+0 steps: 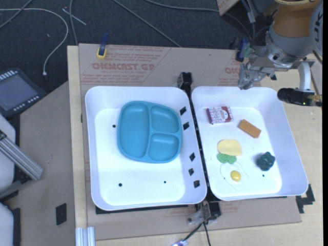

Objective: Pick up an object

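Nearest us, we are seeing a fried-egg toy (pixel 234 176), a dark green piece (pixel 265 161), a yellow piece (pixel 229 147), an orange block (pixel 249 128) and a red packet (pixel 219 115) lying in the right bin (pixel 292 152). Beyond, the gripper (pixel 247 82) is hovering over the far rim, holding nothing. We are judging that descending here risks striking the rim.

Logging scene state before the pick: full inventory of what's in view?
bins: 2, white, side by side on the bench
divided plate: 1, blue, left bin
packet: 1, red and white, right bin, far side
block: 1, orange, right bin, beside packet
yellow and green piece: 1, right bin centre
fried egg: 1, white and yellow, right bin near side
dark green piece: 1, right bin
clamp: 1, blue and yellow, bench's far-left edge
gripper: 1, grey, above right bin's far rim
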